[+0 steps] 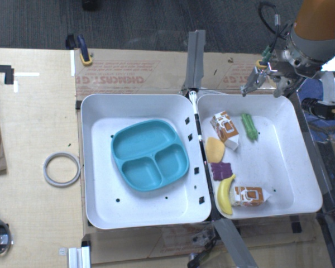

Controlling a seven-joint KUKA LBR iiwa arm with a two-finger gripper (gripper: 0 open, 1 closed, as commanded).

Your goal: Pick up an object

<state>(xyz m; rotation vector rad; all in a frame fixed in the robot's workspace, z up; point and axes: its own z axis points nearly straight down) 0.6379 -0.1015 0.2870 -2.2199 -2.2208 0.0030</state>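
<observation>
While my pincer (262, 84) hangs open and empty over the right bin's (301, 149) far rim, nothing is picked.

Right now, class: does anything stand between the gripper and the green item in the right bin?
Nothing visible does. The gripper hangs above the right bin's far rim, and the green item lies apart from the others on bare bin floor just below it. The nearest thing, a carton, sits to the item's left, off that line.
</observation>
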